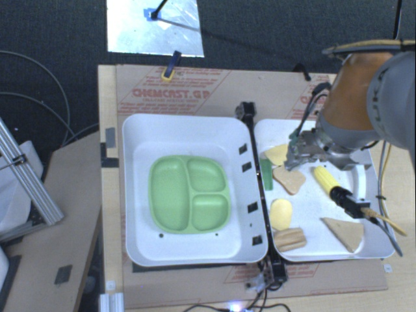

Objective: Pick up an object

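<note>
Gripper (pixel 294 163) position: low over the rear left part of the right bin (pixel 370 255), with the grey and orange arm (pixel 364 96) entering from the right. Whether the gripper is open or closed cannot be determined, and no item is seen held in it.

Candidate items, all in the right bin:
- pale yellow wedge (pixel 277 153), just left of the gripper;
- tan slice (pixel 290 181), directly in front of the gripper, apparently touching it;
- yellow oblong item (pixel 323 176), just to the gripper's right;
- round pale yellow item (pixel 281 213), near the bin's left wall;
- tan roll (pixel 289 239), in the front left corner;
- tan triangular wedge (pixel 344 233), toward the front right.

The left bin (pixel 136 239) holds a green divided plate (pixel 190 194), lying flat at its centre. Both bins are white and stand side by side, touching, on a brown cardboard sheet (pixel 188 91) with red print, which covers the bench. A blue and yellow clamp (pixel 171 65) sits at the sheet's rear edge.

Surroundings: dark carpeted floor (pixel 52 25), a square reflective sheet (pixel 155 18) behind the bench, loose cables (pixel 55 96) at left, and an aluminium frame member (pixel 29 181) at far left.
</note>
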Motion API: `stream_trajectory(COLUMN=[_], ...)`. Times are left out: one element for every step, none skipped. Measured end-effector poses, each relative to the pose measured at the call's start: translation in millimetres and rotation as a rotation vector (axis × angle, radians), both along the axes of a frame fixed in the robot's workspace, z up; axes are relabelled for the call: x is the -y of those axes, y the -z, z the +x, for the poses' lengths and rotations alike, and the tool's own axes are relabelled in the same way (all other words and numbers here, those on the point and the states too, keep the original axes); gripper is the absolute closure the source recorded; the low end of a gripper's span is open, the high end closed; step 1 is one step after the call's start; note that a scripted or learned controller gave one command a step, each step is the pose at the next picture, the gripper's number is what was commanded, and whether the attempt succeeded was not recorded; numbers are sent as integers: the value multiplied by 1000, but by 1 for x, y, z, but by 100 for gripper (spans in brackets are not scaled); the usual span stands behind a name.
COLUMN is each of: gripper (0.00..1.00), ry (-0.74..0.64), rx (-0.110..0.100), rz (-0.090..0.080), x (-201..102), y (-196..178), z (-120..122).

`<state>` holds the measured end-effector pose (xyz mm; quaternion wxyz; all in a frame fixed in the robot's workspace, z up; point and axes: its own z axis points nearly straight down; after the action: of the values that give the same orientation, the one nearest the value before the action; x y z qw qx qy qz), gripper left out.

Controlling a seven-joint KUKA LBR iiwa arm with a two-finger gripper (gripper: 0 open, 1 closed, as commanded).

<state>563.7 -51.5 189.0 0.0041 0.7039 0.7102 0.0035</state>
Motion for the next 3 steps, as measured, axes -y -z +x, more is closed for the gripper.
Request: stream_trajectory(gripper=[0, 0, 0], ry=[6, 10, -5], rx=[-9, -15, -7], rz=[1, 2, 4], x=[2, 8, -89], y=[5, 5, 5], z=[-4, -80, -45])
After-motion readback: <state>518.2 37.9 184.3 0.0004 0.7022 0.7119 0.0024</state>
